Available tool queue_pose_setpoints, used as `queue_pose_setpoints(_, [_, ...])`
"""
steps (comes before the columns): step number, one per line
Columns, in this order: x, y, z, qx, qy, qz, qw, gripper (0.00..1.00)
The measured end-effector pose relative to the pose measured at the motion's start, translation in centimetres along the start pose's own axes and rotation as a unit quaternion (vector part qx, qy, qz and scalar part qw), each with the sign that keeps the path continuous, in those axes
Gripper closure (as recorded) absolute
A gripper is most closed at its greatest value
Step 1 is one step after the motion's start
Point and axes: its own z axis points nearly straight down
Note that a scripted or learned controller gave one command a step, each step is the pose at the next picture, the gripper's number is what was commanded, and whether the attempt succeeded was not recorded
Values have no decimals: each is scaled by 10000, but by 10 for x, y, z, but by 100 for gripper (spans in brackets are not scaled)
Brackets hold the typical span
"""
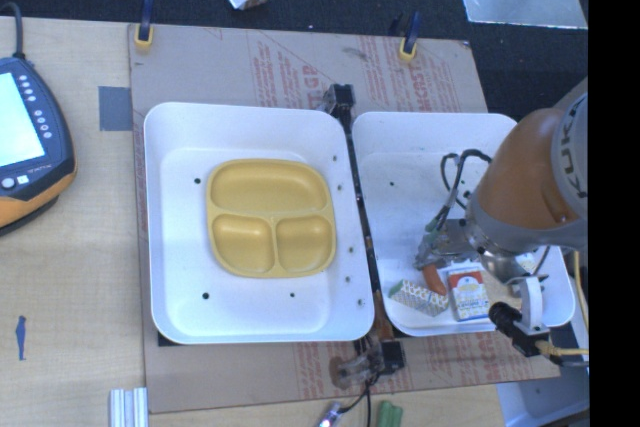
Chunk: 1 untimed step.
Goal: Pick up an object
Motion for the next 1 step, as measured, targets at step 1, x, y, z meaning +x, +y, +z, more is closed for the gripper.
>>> queue_pose_setpoints(1, [-13,19,-1,0,5,25,10000,100])
